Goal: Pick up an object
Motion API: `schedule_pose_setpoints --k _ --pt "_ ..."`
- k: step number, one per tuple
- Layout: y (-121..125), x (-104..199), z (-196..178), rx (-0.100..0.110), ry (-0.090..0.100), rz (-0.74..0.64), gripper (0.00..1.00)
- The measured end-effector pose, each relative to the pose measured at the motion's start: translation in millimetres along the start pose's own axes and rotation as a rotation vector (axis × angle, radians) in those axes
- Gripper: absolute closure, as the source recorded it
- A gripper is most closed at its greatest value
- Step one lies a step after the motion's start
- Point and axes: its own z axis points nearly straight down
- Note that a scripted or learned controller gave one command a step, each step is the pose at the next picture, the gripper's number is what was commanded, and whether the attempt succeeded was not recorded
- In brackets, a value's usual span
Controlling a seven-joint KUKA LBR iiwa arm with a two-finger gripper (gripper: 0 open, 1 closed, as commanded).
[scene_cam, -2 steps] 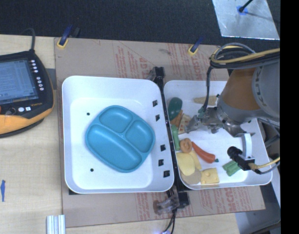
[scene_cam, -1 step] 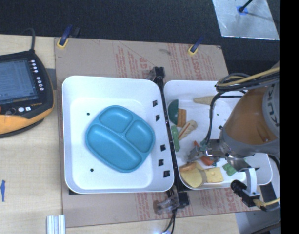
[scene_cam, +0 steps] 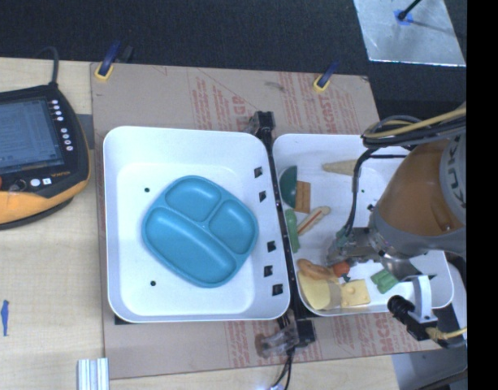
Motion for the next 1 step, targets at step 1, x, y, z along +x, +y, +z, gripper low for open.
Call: schedule_pose_setpoints --k 1 --pt "21.6 78.8 -96.9 -0.010 0.002 -0.006 1.00"
